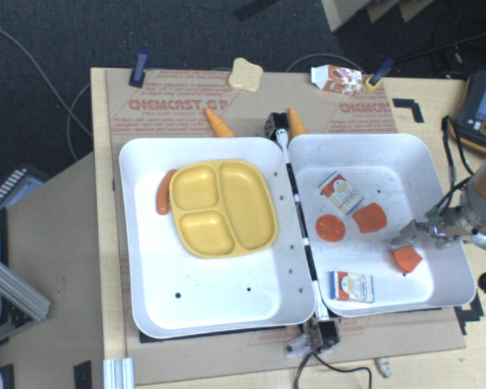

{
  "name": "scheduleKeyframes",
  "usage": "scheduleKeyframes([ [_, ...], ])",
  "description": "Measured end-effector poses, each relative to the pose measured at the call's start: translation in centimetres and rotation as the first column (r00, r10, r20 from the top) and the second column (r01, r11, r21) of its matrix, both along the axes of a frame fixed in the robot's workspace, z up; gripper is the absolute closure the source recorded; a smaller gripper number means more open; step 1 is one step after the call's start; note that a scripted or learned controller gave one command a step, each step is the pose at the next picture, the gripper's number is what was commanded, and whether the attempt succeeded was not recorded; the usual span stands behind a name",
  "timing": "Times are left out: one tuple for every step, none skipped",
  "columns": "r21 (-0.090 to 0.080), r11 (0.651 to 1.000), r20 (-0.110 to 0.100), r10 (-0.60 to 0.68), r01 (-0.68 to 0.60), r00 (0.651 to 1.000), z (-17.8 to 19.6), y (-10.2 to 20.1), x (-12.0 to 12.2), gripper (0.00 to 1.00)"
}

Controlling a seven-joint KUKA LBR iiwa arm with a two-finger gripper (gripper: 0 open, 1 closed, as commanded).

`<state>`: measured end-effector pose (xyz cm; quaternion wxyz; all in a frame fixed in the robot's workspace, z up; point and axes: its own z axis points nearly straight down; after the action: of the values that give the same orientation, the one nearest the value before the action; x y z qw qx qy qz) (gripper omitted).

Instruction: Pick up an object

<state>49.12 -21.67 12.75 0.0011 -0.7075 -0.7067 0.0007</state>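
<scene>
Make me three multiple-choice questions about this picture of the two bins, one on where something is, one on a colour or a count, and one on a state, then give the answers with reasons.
1. Where is the yellow divided tray?
A. In the left bin
B. In the right bin
C. On the cardboard behind the bins

2. How many compartments does that tray have?
A. Two
B. Three
C. Five

3. How does the sausage lie?
A. Inside a tray compartment
B. On the bin floor against the tray's left edge
C. In the right bin

Answers: 1 A, the tray sits on the floor of the left bin. 2 B, two ridges split it into three wells. 3 B, the sausage lies outside the tray, along its left rim, on the white floor.
</scene>
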Motion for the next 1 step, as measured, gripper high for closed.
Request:
scheduleKeyframes([
  [0.000, 1.000, 0.004, 0.003, -0.003, 1.000, -2.36, 3.70, 8.40, 0.00],
])
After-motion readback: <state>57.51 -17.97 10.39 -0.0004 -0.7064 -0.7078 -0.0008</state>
